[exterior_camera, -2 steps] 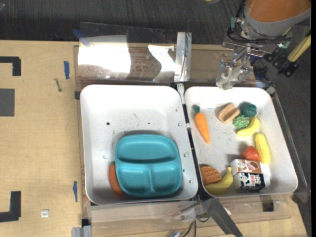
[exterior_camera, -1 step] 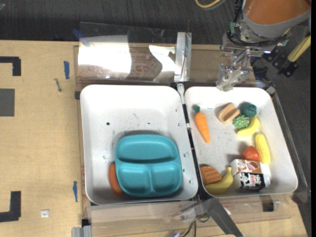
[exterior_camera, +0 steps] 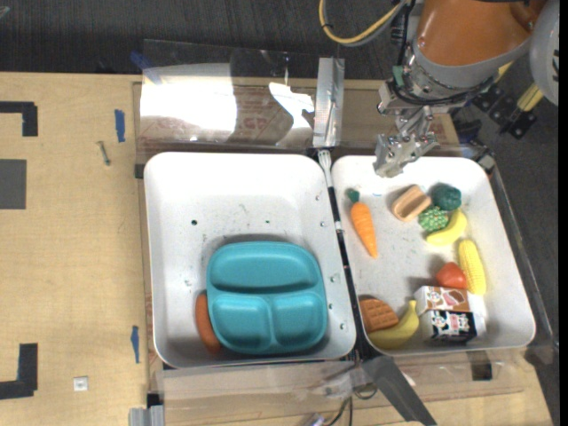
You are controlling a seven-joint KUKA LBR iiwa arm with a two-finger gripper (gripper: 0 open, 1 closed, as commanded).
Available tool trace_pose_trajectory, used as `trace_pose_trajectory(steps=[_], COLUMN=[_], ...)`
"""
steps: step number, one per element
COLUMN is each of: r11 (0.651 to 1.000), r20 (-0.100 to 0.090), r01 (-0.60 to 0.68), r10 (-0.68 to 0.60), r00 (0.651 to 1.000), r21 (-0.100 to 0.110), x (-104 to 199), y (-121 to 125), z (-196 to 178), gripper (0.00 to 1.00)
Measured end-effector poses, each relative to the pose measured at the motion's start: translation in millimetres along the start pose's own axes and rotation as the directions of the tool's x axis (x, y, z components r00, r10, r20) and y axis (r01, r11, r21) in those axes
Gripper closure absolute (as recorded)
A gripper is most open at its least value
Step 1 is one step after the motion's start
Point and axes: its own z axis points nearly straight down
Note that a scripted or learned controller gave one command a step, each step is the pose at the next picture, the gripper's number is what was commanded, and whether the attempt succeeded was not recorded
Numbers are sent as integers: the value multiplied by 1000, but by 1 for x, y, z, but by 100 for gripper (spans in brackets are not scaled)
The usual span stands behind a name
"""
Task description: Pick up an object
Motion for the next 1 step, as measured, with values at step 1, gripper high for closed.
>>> trace_pose_trajectory(steps=[1], r11=[993], r20=[-1], r01=[119], r10=[-119], r00=[993], r21=[9], x=[-18], y=[-2], z=[-17], gripper=[100])
